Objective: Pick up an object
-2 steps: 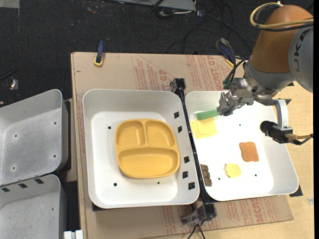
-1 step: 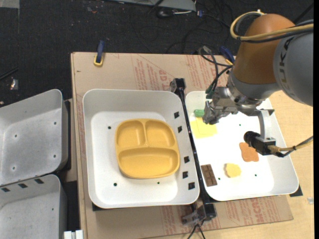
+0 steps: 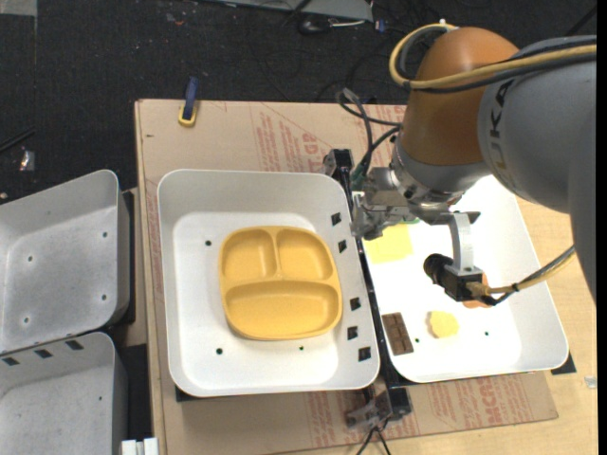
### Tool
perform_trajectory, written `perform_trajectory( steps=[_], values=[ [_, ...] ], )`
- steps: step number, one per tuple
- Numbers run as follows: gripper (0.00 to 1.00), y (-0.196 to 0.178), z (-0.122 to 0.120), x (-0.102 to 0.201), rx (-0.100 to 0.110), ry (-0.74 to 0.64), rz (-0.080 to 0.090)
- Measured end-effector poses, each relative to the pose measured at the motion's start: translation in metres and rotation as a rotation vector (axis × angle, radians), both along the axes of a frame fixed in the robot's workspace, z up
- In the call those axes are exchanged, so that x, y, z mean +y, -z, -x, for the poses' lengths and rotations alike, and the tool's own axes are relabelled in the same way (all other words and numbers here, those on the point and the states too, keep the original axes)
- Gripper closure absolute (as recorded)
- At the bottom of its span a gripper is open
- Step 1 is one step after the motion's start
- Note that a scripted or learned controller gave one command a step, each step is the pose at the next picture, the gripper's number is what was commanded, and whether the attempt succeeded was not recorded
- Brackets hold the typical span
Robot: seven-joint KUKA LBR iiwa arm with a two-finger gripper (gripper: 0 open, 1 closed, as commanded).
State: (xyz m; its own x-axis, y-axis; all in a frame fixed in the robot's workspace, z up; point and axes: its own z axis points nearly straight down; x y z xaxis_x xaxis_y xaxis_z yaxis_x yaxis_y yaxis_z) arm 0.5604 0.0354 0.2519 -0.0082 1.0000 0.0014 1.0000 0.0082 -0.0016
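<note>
**Operator:** Where are the fingers (image 3: 366, 216) standing, and are they apart or together?

**Technician:** They are hanging over the inner wall of the right bin (image 3: 531, 344), at the seam between the 2 bins. The wrist is covering them, so it cannot be told whether they are apart or together.

**Operator:** Which object is lying closest?

**Technician:** 1 pale yellow square (image 3: 391, 245) is lying flat on the right bin's floor, just beside the fingers on their front side. Farther forward, well apart from the fingers, 1 small yellow chunk (image 3: 442, 324) and 1 brown strip (image 3: 395, 333) are lying near each other. 1 yellow divided plate (image 3: 281, 282) is sitting in the left bin (image 3: 180, 254), across the wall from the fingers.

**Operator:** How is the square likely to handle?

**Technician:** It is looking thin, light and probably soft. Lying flat, it is offering little height to pinch, and it may slide or fold. Taking it across 2 opposite edges, pressing close to the floor, is advisable. The chunk is looking thicker and probably easier to straddle. The plate is looking stiff and too wide, except at its rim.
</note>
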Motion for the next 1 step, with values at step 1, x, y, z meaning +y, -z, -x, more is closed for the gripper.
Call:
perform_trajectory(
  steps=[1],
  values=[
    [1.00, 0.0123, 0.0171, 0.0563, 0.001, 0.000, 0.000]
  ],
)
